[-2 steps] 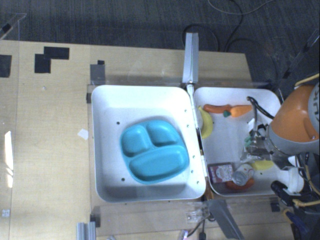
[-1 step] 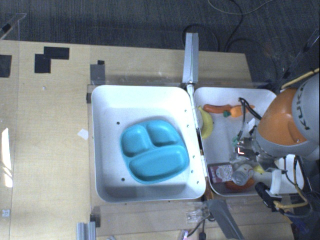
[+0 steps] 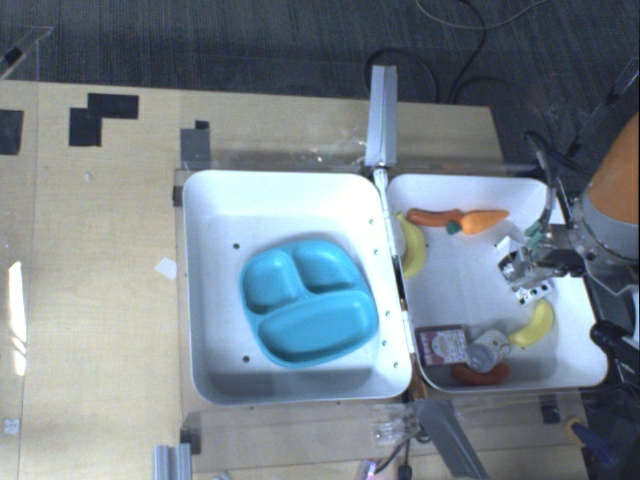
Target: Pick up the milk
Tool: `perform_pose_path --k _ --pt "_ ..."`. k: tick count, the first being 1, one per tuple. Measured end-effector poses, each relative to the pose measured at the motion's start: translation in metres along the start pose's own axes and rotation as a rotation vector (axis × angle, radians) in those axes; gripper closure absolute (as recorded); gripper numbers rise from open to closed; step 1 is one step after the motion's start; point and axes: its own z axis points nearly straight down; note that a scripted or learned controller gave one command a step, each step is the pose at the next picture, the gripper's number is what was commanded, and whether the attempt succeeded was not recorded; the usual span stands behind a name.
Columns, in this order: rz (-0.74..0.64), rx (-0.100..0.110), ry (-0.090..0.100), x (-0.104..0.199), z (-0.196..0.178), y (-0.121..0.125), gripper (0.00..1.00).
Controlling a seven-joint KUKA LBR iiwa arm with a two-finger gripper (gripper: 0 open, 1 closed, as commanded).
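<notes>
A blue sectioned tray (image 3: 310,303) is lying in the left bin (image 3: 205,268). In the right bin (image 3: 580,368), a yellow banana (image 3: 412,246) is resting against the left wall, with a carrot (image 3: 458,220) beside it. The milk (image 3: 441,346), a small dark maroon carton whose printing is too blurred to read, is lying at the near left corner, touching a grey can (image 3: 486,351). The gripper (image 3: 525,266) is hovering above a second banana (image 3: 534,326); how wide it is standing cannot be told.

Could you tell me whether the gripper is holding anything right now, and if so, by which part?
Nothing visibly held: the gripper hangs over the right bin, away from the milk carton.
</notes>
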Motion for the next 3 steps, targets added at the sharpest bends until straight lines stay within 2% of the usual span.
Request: perform_pose_path --k 1,2,3 --pt "0.412 0.004 0.0 0.015 0.013 -0.001 1.0" --pt "0.256 0.001 0.0 0.021 -0.035 -0.001 1.0" --pt "0.658 0.006 0.0 0.075 0.036 -0.004 1.0"
